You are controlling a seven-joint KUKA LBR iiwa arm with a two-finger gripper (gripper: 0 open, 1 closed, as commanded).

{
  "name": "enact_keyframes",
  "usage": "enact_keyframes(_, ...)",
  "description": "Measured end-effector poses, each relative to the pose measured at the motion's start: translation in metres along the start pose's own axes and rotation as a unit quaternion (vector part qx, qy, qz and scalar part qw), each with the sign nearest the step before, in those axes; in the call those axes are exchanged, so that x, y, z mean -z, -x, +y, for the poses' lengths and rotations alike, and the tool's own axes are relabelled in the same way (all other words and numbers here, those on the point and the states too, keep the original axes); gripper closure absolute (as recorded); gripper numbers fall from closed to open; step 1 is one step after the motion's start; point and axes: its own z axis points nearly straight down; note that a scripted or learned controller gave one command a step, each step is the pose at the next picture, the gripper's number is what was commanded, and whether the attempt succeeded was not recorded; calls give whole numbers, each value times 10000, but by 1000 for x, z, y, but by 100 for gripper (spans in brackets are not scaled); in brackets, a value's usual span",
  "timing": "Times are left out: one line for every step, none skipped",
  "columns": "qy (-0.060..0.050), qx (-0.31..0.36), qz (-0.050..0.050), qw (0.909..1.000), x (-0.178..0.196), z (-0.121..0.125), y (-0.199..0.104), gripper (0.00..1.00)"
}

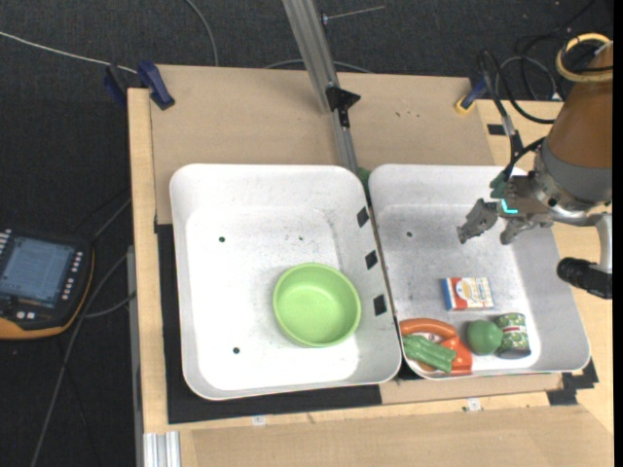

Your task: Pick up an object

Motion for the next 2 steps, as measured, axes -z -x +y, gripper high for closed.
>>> enact_keyframes(-1,0,0,10000,0,0,0,0)
enact_keyframes(-17,-2,1,10000,-44,-5,5,0)
